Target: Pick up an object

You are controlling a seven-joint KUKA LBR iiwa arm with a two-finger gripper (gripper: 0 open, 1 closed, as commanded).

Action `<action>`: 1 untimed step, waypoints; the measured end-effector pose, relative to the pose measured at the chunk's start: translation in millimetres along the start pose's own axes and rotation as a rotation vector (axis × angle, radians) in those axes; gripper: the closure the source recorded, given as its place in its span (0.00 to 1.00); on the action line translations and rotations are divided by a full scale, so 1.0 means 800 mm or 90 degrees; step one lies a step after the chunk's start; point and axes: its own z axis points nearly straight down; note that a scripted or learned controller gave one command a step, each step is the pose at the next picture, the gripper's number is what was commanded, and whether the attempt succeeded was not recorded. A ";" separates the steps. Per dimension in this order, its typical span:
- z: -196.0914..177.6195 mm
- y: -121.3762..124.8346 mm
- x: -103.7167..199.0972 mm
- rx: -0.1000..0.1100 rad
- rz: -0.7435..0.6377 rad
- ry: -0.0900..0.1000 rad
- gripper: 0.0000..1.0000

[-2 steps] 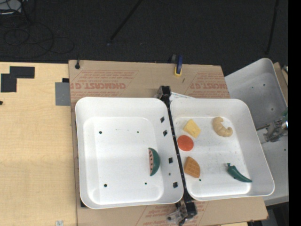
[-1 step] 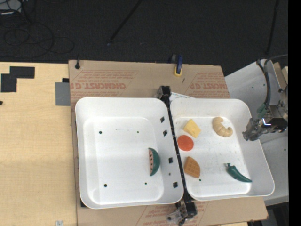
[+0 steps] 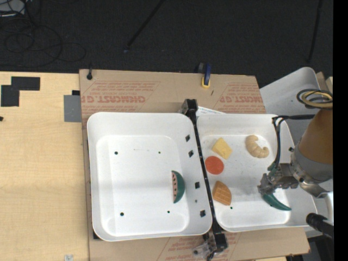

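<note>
My gripper [image 3: 270, 186] is low over the right side of the right bin [image 3: 239, 125], reaching in from the right. A green chili pepper [image 3: 277, 202] lies curved just below and to the right of it, touching or nearly touching the gripper's tip. Further left in this bin are a yellow cheese wedge [image 3: 222, 148], a pale croissant [image 3: 257, 146], a red disc [image 3: 214, 165] and an orange-brown bread piece [image 3: 222, 193]. A watermelon slice [image 3: 177, 186] rests in the left bin [image 3: 103, 145] close to its right wall.
A black divider clamp [image 3: 198, 162] runs between the two bins. The bins sit on a cardboard sheet [image 3: 136, 94] over the wooden bench. A blue and yellow clip [image 3: 206, 76] is at the cardboard's far edge.
</note>
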 end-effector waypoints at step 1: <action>-0.208 0.000 -0.060 -0.011 -0.001 -0.005 1.00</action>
